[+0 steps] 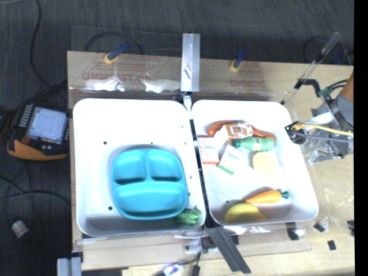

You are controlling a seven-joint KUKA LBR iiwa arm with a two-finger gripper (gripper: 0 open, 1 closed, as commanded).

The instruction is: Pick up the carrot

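The carrot [265, 197] is seen low in the right bin [303, 177], toward 5 o'clock of its floor. It lies almost flat across, green top pointed to 3 o'clock and close to the bin's right wall. A yellow fruit [244, 213] is tucked just beside it at 7 o'clock, hard against the front wall; contact between the two cannot be judged. Bare white floor is left open at the carrot's 12 o'clock, up to a pale yellow slice [265, 163]. Further toward 12 o'clock, a green bottle [253, 144], an orange sausage [220, 126] and some red-and-white cards [207, 152] are crowded together.

The left bin [86, 154] is taken up largely by a blue divided plate [149, 181], with a small green item [188, 215] wedged in its 5 o'clock corner.

The pincer [323, 146] is held outside the right bin, past its rim at 3 o'clock, over the surface [270, 73], well apart from the carrot. Whether it is open or closed cannot be told. The grey arm [347, 105] is seen entering at the right edge.
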